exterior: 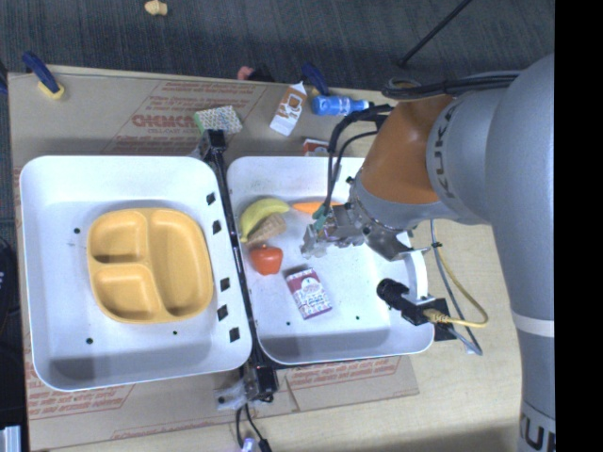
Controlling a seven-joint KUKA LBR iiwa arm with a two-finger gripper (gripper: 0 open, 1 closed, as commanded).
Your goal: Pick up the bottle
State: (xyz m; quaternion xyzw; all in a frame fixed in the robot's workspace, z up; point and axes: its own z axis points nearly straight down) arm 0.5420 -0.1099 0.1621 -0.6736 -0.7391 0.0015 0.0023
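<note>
Grey KUKA arm (pixel 490 149) reaches over the right bin (pixel 377 347), its gripper (pixel 325 235) low among the clutter; whether it grips anything is impossible to tell. Blue bottle (pixel 330 105) lies outside, at twelve o'clock from the gripper, long axis three-to-nine.

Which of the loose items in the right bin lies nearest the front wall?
The maroon packet. It lies flat closer to the bin's front wall than the red tomato-like piece and the banana, which sit further back.
</note>
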